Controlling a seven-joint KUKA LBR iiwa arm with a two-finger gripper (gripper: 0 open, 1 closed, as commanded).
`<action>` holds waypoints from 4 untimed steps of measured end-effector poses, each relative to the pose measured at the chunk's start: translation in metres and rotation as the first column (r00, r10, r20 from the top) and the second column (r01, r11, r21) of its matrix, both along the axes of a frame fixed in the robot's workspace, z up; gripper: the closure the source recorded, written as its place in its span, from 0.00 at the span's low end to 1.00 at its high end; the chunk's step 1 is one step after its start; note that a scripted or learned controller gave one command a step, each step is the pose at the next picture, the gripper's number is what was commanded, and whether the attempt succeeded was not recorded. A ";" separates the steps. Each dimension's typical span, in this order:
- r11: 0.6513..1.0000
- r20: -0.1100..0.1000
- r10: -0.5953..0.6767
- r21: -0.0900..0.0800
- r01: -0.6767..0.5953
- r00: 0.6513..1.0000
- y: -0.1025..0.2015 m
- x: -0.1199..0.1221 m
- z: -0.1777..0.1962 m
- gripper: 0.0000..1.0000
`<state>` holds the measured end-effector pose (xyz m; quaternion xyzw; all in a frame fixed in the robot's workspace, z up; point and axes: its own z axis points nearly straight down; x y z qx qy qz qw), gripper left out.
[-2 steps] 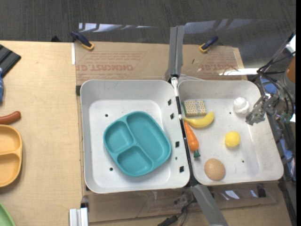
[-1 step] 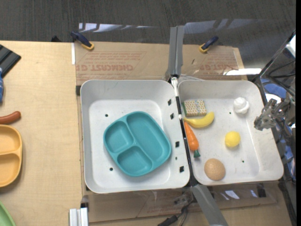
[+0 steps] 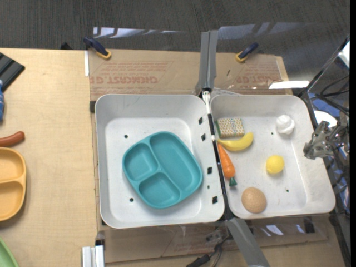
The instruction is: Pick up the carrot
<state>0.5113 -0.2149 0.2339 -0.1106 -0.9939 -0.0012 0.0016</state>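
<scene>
The carrot (image 3: 226,162) is small and orange with a green tip. It lies along the left wall of the right bin (image 3: 311,202), just below a yellow banana (image 3: 237,143). My gripper (image 3: 319,142) hangs over the right rim of that bin, well to the right of the carrot and apart from it. A yellow lemon (image 3: 275,164) lies between the two.
The right bin also holds a speckled sponge block (image 3: 230,127), a white lump (image 3: 285,124) and a tan egg (image 3: 253,199). A teal divided plate (image 3: 161,169) lies in the left bin (image 3: 111,143). An orange tray (image 3: 10,186) and a red sausage (image 3: 11,138) lie on the far-left table.
</scene>
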 end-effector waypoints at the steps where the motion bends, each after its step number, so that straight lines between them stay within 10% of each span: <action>1: 0.993 0.001 0.118 0.001 -0.118 0.993 0.008 -0.011 -0.002 1.00; 2: 0.975 -0.001 0.221 0.002 -0.221 0.975 0.016 -0.032 -0.014 1.00; 3: 0.941 0.003 0.339 0.000 -0.339 0.941 0.061 0.017 0.004 1.00; 4: 0.869 0.004 0.494 0.001 -0.494 0.869 0.036 0.020 0.001 1.00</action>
